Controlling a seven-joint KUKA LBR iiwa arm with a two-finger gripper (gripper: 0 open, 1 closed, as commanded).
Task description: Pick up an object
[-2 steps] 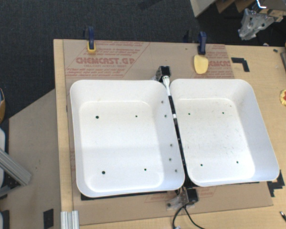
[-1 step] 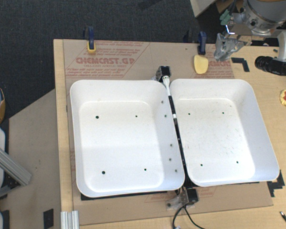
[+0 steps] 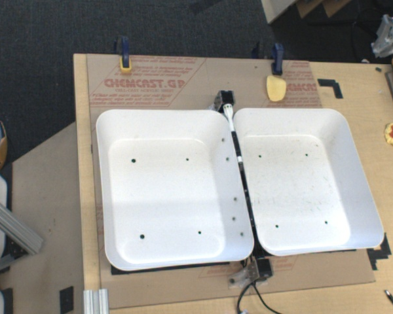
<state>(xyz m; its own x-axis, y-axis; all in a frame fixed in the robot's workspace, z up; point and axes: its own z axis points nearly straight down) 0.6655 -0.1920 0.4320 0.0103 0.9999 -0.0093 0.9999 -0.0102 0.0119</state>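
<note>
At the near edge of the bench, a black cable (image 3: pixel 249 297) curls up to a small dark connector (image 3: pixel 261 268), which sits just below the seam where the two bins meet. Both bins rest on a brown cardboard sheet (image 3: pixel 85 175). The left bin (image 3: pixel 108 175) and the right bin (image 3: pixel 360 182) lie side by side with their inner rims touching or nearly so. Each white floor carries four small dark dots, and the right floor is faintly speckled. A thin black-and-white rod (image 3: pixel 233 136) runs along the seam and ends in a black block (image 3: pixel 223 99) just past the far rims. Farther back, red lettering (image 3: pixel 144 82) is printed on the cardboard. A pale yellow piece (image 3: pixel 276 87) lies just beyond the right bin, under one blue clamp (image 3: pixel 277 54). A second blue clamp (image 3: pixel 123 50) grips the far edge to the left. Dark carpet (image 3: pixel 85 12) lies beyond.
</note>
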